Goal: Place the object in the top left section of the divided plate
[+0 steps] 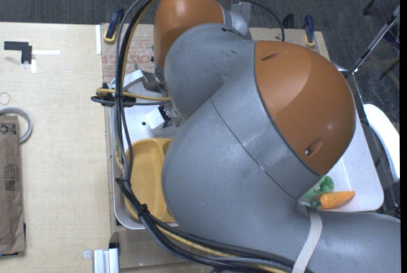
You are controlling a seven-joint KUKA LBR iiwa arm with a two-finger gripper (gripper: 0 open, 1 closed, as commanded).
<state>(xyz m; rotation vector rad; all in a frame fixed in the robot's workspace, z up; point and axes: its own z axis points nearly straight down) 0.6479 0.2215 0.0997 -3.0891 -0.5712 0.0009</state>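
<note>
The grey and orange arm [254,138] fills most of the view and covers much of both bins. A yellow divided plate [147,176] lies in the left bin [122,214]; only its left part shows beside the arm. A toy carrot with green leaves [332,196] lies in the right bin [372,192], at the arm's lower right edge. The gripper end [164,106] sits under the arm, above the plate's far side, mostly hidden.
Black cables [127,74] loop from the arm over the left bin's left edge. A wooden table [51,138] to the left bears a brown paper bag [9,182]. Blue clamps [114,22] hold the bench's back edge.
</note>
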